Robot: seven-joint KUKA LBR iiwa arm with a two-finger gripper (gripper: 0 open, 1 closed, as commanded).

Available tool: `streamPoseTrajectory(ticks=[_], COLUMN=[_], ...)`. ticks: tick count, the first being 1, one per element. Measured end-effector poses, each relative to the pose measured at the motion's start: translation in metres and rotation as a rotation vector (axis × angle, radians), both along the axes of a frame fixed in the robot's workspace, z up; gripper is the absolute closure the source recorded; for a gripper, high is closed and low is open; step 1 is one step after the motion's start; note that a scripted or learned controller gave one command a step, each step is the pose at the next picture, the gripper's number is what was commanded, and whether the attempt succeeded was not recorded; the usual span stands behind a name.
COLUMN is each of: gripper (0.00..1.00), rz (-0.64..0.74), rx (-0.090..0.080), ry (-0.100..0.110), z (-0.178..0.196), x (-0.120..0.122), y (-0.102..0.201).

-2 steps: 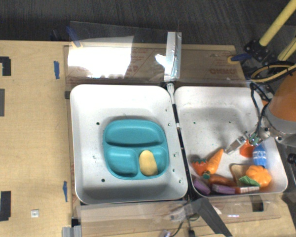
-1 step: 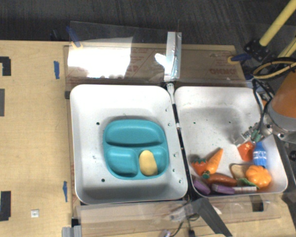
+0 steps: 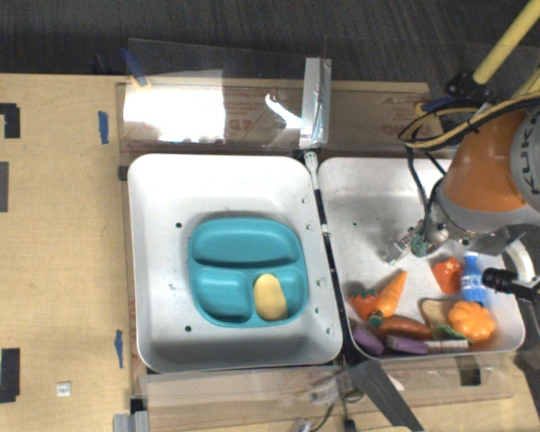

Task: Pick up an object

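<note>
While gripper hangs over right bin, grip state unreadable, carrot lies at 6 o'clock, long axis 1-to-7.

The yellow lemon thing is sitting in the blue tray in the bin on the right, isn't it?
Not quite. The yellow lemon-like piece does sit in the blue tray, in its lower right compartment, but that tray is in the left bin, not the right one. The camera view shows this. The right bin has the carrot and other toy foods.
</note>
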State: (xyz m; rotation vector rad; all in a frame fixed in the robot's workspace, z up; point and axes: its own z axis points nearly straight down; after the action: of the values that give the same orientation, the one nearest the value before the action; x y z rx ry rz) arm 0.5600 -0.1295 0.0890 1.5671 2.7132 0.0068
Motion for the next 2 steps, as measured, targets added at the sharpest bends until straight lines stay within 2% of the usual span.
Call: streamPoseTrajectory(ticks=[1, 2], gripper=[1.00, 0.00], rz=[0.230, 0.230], rx=[-0.002, -0.001], ry=[0.002, 0.005], z=[0.0972, 0.0959], x=[-0.0331, -0.0338], y=[0.0408, 0.0404])
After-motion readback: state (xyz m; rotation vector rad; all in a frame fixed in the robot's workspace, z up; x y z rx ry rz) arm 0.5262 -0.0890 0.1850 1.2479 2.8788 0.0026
